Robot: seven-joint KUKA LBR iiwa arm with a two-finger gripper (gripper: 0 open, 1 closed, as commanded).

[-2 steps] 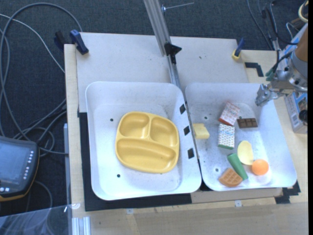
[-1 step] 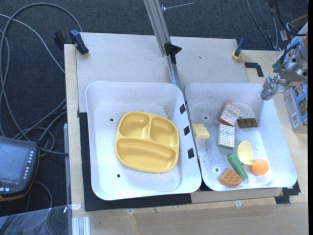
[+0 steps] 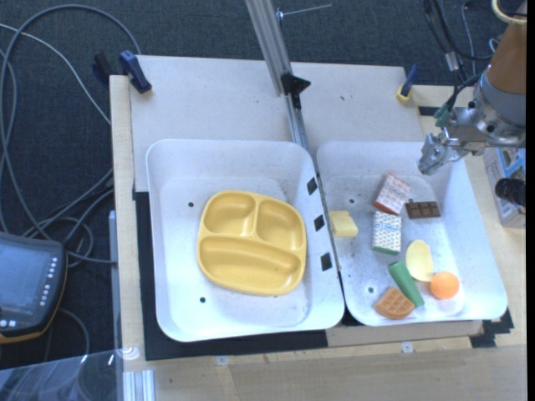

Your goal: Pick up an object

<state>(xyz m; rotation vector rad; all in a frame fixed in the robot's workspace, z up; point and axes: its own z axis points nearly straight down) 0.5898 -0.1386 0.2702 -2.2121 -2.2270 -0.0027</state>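
My gripper (image 3: 435, 155) hangs over the far right corner of the right bin (image 3: 359, 161), above and to the right of the toy food, with nothing seen between its fingers. In that bin lie an orange-and-white carton (image 3: 391, 194), a brown chocolate bar (image 3: 422, 210), a green-and-white carton (image 3: 386, 231), a yellow cheese block (image 3: 343, 223), a pale yellow slice (image 3: 420, 259), a green piece (image 3: 405, 283), an orange ball (image 3: 445, 286) and a waffle (image 3: 394, 303).
The left bin (image 3: 167, 224) holds a yellow divided plate (image 3: 251, 242). A metal rail (image 3: 272, 32) runs from the top down between the bins. Blue and yellow clamps (image 3: 134, 69) sit at the board's far corners. Cables and a pendant (image 3: 25, 286) lie left.
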